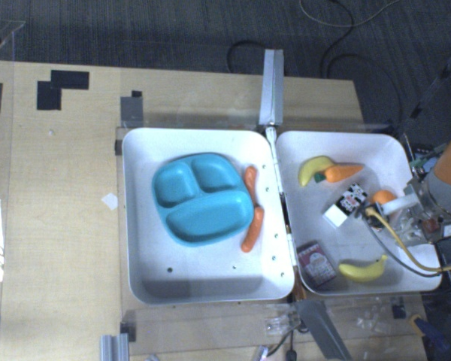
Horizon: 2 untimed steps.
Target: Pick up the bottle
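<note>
The bottle (346,204) lies on its side in the middle of the right bin (387,145). It is small, with a white cap pointing to the lower left and a black-and-white patterned body. My gripper (415,218) hangs over the right side of that bin, a short way to the right of the bottle and apart from it. A small orange piece (384,197) lies between the two. The grey arm with its orange band (449,164) comes in from the right edge.
Also in the right bin are a yellow banana-shaped toy (313,169), a carrot (343,173), a dark red packet (316,261) and a banana (363,269). A yellow cable (395,243) trails from the gripper. The left bin (135,224) holds a blue divided plate (201,198) and two orange sausages (252,216).
</note>
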Tool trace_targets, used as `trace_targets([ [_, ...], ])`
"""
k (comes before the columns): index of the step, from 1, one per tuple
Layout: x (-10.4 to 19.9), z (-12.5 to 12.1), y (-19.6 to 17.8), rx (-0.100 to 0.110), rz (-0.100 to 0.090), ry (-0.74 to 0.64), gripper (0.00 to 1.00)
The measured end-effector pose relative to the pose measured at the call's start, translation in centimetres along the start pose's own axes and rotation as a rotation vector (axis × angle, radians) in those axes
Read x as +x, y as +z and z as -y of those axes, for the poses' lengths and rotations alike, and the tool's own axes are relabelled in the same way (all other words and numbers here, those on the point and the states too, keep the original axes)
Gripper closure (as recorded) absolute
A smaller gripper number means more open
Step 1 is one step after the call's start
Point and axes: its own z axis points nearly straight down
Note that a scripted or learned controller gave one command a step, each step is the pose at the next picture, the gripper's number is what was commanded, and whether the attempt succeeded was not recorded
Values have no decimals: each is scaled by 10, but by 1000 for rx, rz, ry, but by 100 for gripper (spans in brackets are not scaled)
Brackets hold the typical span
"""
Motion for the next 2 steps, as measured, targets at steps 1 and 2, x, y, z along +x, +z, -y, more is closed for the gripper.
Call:
trace_targets([
  [1, 66, 115, 33, 0, -13, -40, 100],
  [2, 122, 56, 34, -5, -8, -20, 100],
])
